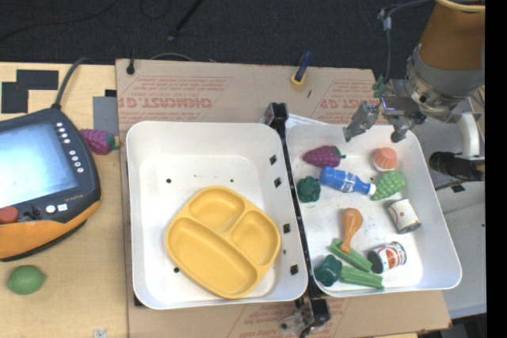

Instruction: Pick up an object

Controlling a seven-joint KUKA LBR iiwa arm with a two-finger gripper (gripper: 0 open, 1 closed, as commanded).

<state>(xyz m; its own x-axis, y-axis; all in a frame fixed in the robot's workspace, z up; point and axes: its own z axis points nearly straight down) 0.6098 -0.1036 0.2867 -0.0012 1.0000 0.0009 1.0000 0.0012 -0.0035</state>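
Note:
My gripper [382, 125] hangs open above the far edge of the right bin [444, 249], its two fingers spread with nothing between them. Below it in that bin lie purple grapes [322, 156], a blue bottle [346, 181], an orange-pink round toy [385, 159], a light green bumpy toy [389, 185], a dark green broccoli [308, 188], an orange drumstick [349, 224], a small white can [403, 214], a red-labelled can [387, 256] and green vegetable pieces [348, 269].
The left bin [150, 162] holds a yellow divided plate [223, 240]. A teach pendant [40, 178] lies on the bench at the left, with a green ball [26, 279] in front of it and a purple grape toy [98, 140] behind it.

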